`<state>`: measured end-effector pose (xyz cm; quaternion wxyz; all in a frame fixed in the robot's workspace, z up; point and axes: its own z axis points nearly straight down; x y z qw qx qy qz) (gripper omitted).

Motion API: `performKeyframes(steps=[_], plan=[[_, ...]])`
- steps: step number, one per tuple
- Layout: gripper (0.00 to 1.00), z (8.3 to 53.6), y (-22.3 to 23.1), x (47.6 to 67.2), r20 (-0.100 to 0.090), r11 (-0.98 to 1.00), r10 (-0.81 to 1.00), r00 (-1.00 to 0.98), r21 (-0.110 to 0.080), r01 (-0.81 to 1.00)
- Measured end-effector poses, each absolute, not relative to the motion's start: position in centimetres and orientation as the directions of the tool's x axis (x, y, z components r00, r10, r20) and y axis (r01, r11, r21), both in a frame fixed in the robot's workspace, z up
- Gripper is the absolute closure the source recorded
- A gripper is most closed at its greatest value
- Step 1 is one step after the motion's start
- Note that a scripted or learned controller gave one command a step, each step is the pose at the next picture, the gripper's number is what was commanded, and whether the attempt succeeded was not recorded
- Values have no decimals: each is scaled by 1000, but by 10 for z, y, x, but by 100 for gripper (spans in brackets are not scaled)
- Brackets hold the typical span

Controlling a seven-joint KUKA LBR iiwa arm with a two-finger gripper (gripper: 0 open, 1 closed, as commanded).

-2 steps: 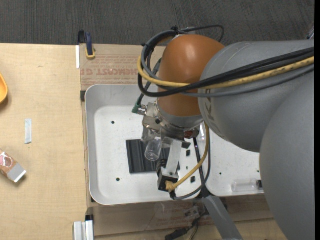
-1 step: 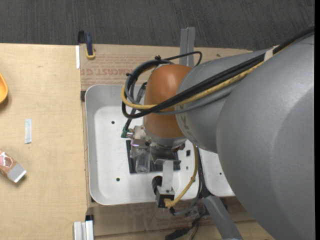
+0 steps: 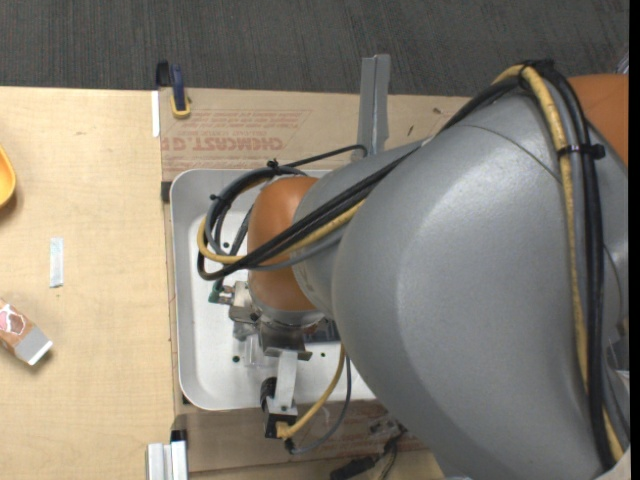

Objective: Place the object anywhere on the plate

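Fingers: hidden beneath the wrist, impossible to tell whether apart or together. With the gripper [image 3: 272,353] low inside the white bin [image 3: 186,298], toward the worktop's [image 3: 90,218] near edge; object perhaps hidden under the arm [image 3: 470,268].

White bin [image 3: 195,353], grey arm [image 3: 480,298], orange band [image 3: 280,208].

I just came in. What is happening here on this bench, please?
A grey robot arm reaches over a shallow white bin, and its orange-banded wrist points down into the bin. The arm covers most of the bin, so I cannot tell whether it holds anything or what lies under it. Outside the bin, on the wooden bench, lie a small pale strip and a reddish and grey object, both well apart from the arm.
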<state>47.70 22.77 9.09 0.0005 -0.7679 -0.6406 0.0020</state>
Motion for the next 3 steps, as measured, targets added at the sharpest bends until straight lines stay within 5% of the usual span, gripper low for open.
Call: performKeyframes(steps=[1,2,3], plan=[[100,140,153,477,-4,-220,976,220,-4,976],[0,140,153,477,-4,-219,976,219,-4,976],[0,241,144,478,-4,-116,993,116,-3,993]])
